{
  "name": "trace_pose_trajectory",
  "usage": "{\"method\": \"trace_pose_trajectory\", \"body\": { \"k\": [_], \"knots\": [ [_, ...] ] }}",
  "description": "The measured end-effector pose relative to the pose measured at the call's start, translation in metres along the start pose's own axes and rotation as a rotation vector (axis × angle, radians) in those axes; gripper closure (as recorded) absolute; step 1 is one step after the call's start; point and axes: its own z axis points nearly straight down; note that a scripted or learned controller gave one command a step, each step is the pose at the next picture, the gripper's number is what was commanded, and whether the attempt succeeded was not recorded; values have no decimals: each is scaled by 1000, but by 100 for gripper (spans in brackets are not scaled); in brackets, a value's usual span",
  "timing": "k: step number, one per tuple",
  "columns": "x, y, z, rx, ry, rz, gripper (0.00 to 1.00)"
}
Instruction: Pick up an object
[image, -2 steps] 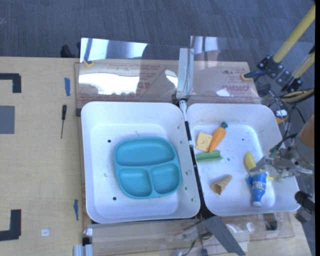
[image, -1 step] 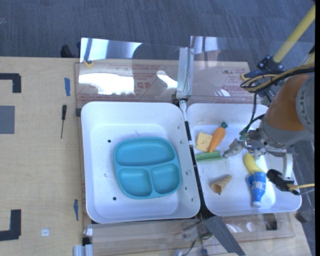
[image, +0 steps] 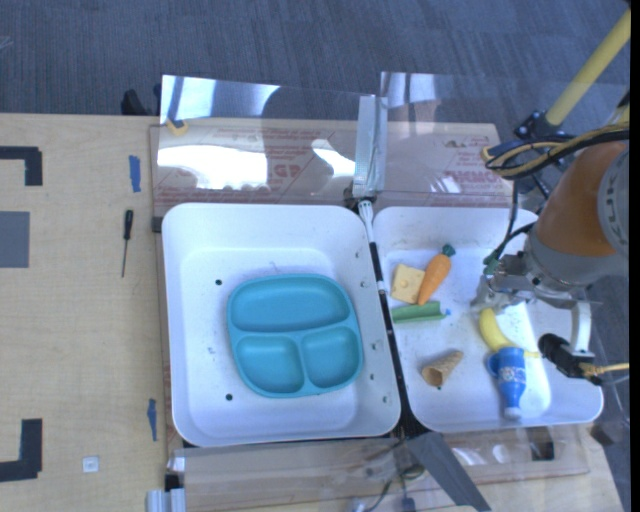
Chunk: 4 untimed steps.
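Over the right-hand shallow white plastic bin (image: 570, 395) my grey arm with its orange band (image: 580, 215) reaches in from the right, and my gripper (image: 493, 296) hangs at the bin's middle, just above the upper end of the small yellow toy banana (image: 492, 328). The left-hand white bin (image: 190, 250) bears a turquoise three-compartment plastic tray (image: 294, 333), well apart from my work. The blue and white toy bottle (image: 510, 378) lies just below the banana, neck toward the bin's near edge. The banana, my likeliest target, lies directly beneath and slightly nearer the camera than my gripper, its long axis running away from me toward the near edge. I cannot tell how my gripper is set, and nothing shows held. An orange toy carrot (image: 434, 277), a yellow cheese-like block (image: 406, 283), a green stick (image: 416, 313) and a tan cone-shaped piece (image: 441, 367) lie to the left.
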Motion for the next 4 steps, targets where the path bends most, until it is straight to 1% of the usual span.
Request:
{"method": "trace_pose_trajectory", "body": {
  "k": [1, 2, 3, 4],
  "knots": [
    [110, -44, -132, 1, 7, -45, 100],
    [105, -47, -127, 13, 2, -38, 0],
    [62, -7, 7, -4, 0, -169, 0],
    [58, 44, 8, -3, 1, -98, 0]
  ]
}}
